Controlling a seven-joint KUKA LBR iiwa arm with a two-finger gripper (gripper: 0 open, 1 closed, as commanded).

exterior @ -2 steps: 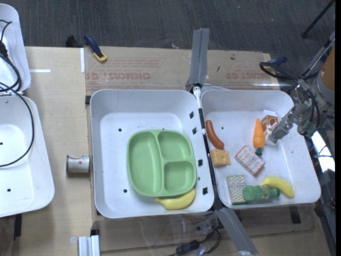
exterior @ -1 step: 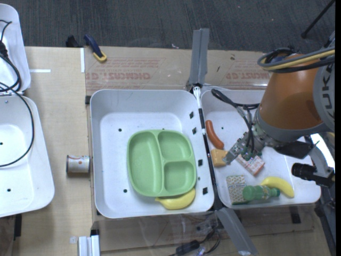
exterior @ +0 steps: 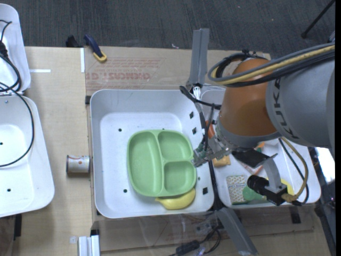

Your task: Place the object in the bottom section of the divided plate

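Bench: a brown cardboard-covered top point(exterior: 128, 68) carrying two white bins side by side.
Yellow fruit: a curved yellow piece, banana-like point(exterior: 176, 200), lies on the floor of the plate bin against its near wall. It touches the near rim of the plate, is partly tucked under it, and sits in none of the plate's sections.
Plate bin: the bin on the view's left point(exterior: 106, 143), holding the plate and the yellow fruit.
Plate: a green divided plate point(exterior: 146, 164) lies flat in the middle of this bin. It has one long section on the view's left and two smaller ones on the right, one nearer and one farther. All three look bare.
Gripper: it hangs point(exterior: 204, 156) over the plate's right rim, close to the wall shared by the two bins. How far open it is cannot be told, and nothing can be seen in its grasp.
Arm: grey with an orange band point(exterior: 250, 105), coming in from the view's right across the other bin.
Other bin: its floor point(exterior: 292, 167) is mostly covered by the arm. A pale speckled pad point(exterior: 236, 184) lies near its near left corner with a green piece point(exterior: 250, 195) touching it, and a small orange bit point(exterior: 222, 161) lies just beside the gripper.
Can: a small metal can point(exterior: 78, 164) lies on its side on the bench, just beside the plate bin's left wall.
White tub: it stands at the bench's left edge point(exterior: 16, 159), with a black cable point(exterior: 29, 121) looping over it.
Post: a grey upright point(exterior: 200, 55) rises at the far wall between the bins.
Clamp: a blue and yellow clamp point(exterior: 95, 48) lies at the bench's far edge.
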